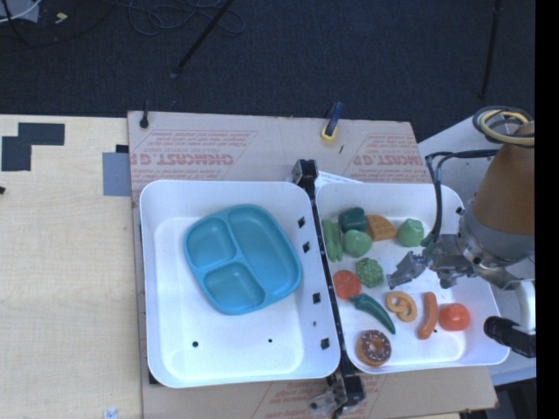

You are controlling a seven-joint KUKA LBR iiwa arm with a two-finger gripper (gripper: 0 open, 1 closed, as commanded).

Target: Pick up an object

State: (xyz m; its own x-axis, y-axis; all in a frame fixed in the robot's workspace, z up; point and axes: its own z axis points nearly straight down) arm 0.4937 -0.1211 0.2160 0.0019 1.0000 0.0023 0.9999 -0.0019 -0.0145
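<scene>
The right bin [454, 201] holds several toy foods. Among them are a green pea pod [332, 238], a dark green pepper [354, 219], an orange piece [381, 227], a green ball [409, 231], a broccoli floret [370, 272], a red tomato [347, 284], a green chili [374, 311], a pretzel [402, 305], a sausage [428, 314], an orange-red fruit [453, 317] and a chocolate donut [374, 347]. My gripper [430, 273] hangs over the right bin just above the pretzel and sausage. It is open, with nothing between its fingers.
The left bin [166, 321] holds a blue divided plate [240, 256]. A raised divider [319, 269] separates the two bins. Both bins rest on cardboard, with a wooden bench surface [61, 278] to the left.
</scene>
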